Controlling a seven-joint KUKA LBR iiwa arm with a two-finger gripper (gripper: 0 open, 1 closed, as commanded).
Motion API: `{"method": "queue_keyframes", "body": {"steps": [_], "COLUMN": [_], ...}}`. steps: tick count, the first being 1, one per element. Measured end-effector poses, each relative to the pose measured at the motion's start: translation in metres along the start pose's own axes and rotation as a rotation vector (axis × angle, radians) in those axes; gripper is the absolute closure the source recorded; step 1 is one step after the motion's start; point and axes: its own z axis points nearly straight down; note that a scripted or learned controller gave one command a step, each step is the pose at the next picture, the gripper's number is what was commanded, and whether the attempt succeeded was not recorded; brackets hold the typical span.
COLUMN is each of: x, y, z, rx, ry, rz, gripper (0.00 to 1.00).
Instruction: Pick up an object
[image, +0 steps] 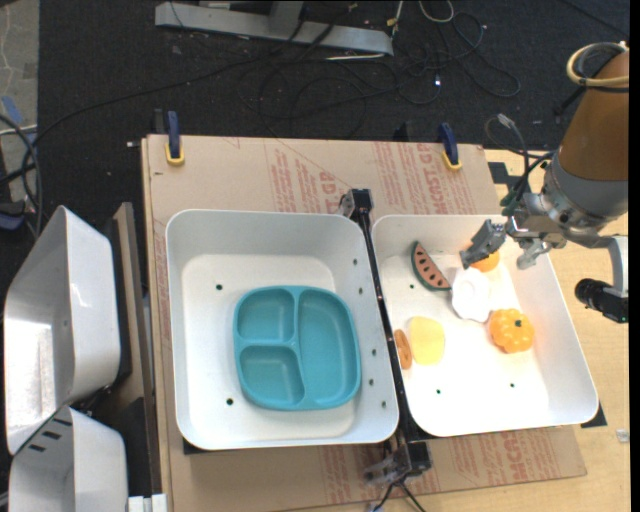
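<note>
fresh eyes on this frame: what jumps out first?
The turquoise three-compartment plastic tray lying in the left white bin stands out most. Next is the cluster of toy food in the right white bin: a watermelon slice, a white lump, a small orange pumpkin and a pale yellow piece. The grey two-finger gripper hangs over that bin's upper part, above a small orange piece.

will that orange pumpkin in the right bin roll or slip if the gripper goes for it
The orange pumpkin looks rounded and lobed, so it may roll when nudged. Its glossy surface suggests it could slip. It seems small and probably light.
</note>
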Motion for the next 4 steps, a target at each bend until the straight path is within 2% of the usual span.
{"method": "queue_keyframes", "body": {"steps": [1, 2, 4], "x": [0.0, -0.001, -0.005], "y": [0.002, 0.006, 0.008], "z": [-0.005, 0.041, 0.164], "rx": [-0.01, -0.006, -0.004], "ry": [-0.002, -0.001, 0.0], "rz": [-0.002, 0.0, 0.0], "gripper": [0.0, 0.0, 0.0]}}
